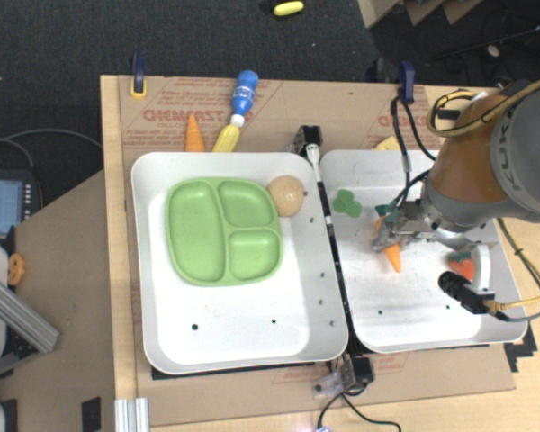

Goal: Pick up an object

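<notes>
Arm (486, 165) bent over right bin (414, 318), tool (391, 232) down beside orange carrot (393, 257)

Grey rounded arm (522, 151) with an orange band and black cables.

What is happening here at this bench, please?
A grey robot arm reaches into the right bin, with its claw low over a small orange carrot-like piece. A green toy piece lies nearby. The left bin holds a green divided plate and a tan ball.
</notes>
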Controlling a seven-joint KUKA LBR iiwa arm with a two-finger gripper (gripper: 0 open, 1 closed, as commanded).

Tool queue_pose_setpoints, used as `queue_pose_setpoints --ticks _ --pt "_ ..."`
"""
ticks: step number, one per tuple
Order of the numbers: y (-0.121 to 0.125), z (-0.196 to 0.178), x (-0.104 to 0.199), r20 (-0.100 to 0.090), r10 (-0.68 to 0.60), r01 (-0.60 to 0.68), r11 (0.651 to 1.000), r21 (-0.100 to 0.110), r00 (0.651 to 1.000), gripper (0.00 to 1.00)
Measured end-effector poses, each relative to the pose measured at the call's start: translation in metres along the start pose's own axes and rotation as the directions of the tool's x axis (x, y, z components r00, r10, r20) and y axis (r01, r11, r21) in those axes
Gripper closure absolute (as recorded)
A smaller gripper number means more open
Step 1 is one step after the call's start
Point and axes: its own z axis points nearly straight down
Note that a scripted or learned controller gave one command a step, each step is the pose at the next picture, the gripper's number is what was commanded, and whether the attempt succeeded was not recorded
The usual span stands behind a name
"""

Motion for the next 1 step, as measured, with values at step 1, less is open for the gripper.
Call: queue_pose_setpoints --ticks 1 --pt "-0.0630 -0.1073 0.0537 -0.001 -0.006 0.006 1.000 -0.001 1.000 1.00"
